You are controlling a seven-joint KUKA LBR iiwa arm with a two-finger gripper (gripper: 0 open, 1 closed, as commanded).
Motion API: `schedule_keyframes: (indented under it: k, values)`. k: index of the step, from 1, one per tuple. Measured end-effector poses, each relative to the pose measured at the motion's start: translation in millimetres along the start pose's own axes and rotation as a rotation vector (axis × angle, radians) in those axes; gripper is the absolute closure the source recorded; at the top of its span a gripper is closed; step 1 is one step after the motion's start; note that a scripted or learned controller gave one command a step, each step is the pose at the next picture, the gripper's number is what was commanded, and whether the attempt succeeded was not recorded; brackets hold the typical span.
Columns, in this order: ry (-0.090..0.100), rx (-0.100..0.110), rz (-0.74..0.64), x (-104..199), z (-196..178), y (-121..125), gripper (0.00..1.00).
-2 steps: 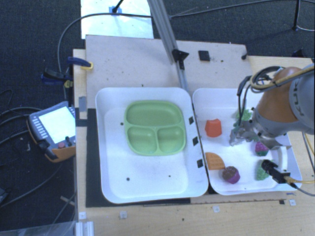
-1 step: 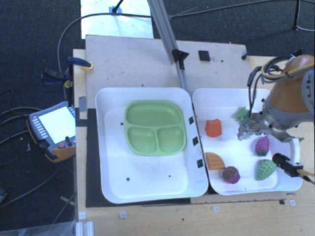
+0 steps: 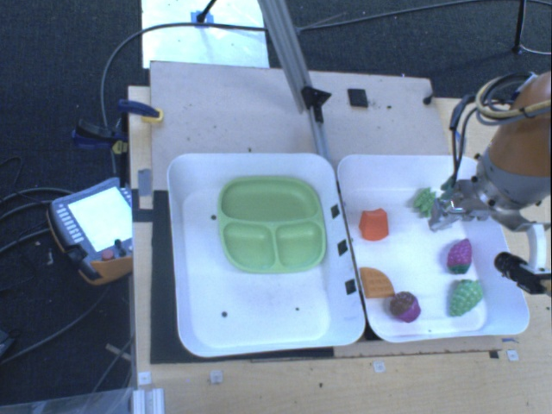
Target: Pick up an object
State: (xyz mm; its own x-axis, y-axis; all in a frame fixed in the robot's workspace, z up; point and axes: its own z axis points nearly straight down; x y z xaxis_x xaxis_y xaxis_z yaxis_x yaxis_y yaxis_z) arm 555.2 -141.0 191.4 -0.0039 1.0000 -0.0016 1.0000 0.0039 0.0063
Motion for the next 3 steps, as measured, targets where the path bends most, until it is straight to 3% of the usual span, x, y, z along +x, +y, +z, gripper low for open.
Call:
schedule_keyframes:
  k: [1, 3]
  values:
    - [0.001, 0.002, -0.001, -0.1, -26.8, 1.4, 1.0]
    - [0.004, 0.004, -0.008, 120.8, -38.5, 11.1, 1.0]
